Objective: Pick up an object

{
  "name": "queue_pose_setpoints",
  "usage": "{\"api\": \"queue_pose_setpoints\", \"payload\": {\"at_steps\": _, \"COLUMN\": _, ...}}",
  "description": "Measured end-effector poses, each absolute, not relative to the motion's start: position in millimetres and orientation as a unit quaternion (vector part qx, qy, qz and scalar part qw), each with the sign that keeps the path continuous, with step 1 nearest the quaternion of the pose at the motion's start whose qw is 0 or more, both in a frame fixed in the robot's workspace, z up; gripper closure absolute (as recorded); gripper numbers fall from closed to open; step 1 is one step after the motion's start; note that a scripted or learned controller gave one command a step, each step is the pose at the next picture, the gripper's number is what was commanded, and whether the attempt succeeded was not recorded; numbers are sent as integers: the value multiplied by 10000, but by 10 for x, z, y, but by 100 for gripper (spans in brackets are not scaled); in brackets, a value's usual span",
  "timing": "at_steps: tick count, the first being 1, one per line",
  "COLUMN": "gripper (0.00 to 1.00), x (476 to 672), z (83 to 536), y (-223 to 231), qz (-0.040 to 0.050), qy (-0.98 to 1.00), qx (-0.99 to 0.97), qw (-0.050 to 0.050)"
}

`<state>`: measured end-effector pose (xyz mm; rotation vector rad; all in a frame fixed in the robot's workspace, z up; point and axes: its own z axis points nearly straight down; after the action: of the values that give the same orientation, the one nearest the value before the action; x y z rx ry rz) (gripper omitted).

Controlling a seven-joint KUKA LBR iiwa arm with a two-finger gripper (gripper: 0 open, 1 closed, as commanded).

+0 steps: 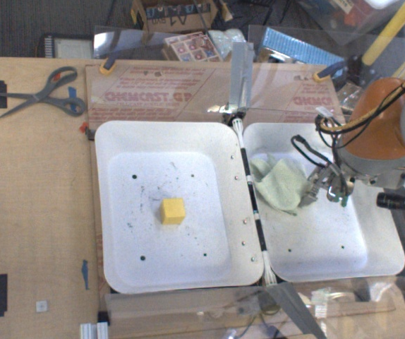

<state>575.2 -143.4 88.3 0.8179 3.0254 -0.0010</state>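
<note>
A small yellow cube (173, 211) lies near the middle of the left bin (118, 154). A crumpled pale green cloth (276, 183) rests in the left part of the right bin (343, 253), close to the divider. My gripper (328, 191) hangs low over the right bin, just right of the cloth. It stands open, with its left finger (314, 189) at the cloth's right edge and nothing between the two fingers.
Scissors (47, 94) lie on the bench at the far left. A cardboard sheet (160, 94) and a metal post (241, 76) stand behind the bins. Black cables (308, 150) loop off the wrist above the right bin.
</note>
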Motion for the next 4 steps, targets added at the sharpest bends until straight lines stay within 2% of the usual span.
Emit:
{"api": "queue_pose_setpoints", "payload": {"at_steps": 1, "gripper": 100, "x": 5670, "z": 888, "y": -1126, "qz": -1, "qy": 9229, "qx": 3851, "qw": 49}}
{"api": "queue_pose_setpoints", "payload": {"at_steps": 2, "gripper": 100, "x": 6473, "z": 1852, "y": -906, "qz": 0, "qy": 8543, "qx": 5197, "qw": 19}}
{"api": "queue_pose_setpoints", "payload": {"at_steps": 3, "gripper": 100, "x": 6668, "z": 2255, "y": -53, "qz": 0, "qy": 8246, "qx": 5658, "qw": 13}}
{"api": "queue_pose_setpoints", "payload": {"at_steps": 4, "gripper": 100, "x": 5321, "z": 1845, "y": -407, "qz": -6, "qy": 7656, "qx": 6434, "qw": -7}}
